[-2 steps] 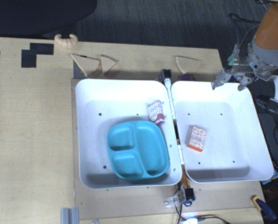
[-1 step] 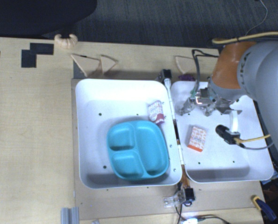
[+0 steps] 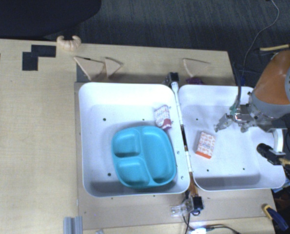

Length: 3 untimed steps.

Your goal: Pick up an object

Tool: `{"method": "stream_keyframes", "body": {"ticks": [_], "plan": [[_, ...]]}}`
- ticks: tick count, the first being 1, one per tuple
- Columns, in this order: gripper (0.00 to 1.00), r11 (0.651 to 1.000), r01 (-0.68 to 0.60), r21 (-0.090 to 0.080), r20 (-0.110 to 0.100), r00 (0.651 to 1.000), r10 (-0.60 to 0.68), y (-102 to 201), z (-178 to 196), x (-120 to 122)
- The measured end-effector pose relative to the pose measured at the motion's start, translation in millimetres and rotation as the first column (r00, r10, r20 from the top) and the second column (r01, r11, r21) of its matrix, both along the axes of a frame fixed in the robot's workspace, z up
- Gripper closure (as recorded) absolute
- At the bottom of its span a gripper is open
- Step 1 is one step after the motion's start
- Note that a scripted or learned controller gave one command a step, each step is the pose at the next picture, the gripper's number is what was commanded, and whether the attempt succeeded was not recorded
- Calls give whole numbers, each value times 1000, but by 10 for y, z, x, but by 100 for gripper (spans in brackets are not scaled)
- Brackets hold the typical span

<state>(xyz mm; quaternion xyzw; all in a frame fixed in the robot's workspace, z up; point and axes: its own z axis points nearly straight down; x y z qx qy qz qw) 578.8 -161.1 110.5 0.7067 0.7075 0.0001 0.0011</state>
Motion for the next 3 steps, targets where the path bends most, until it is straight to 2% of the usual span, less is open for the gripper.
{"method": "stream_keyframes", "body": {"ticks": [1, 2, 3], "plan": [[0, 1000, 0, -1, 14, 1000, 0, 311, -173, -724], [0, 1000, 1, -5, 21, 1000, -1, 698, -198, -857], [100, 1000, -3, 2, 27, 1000, 3, 730, -71, -823]]}}
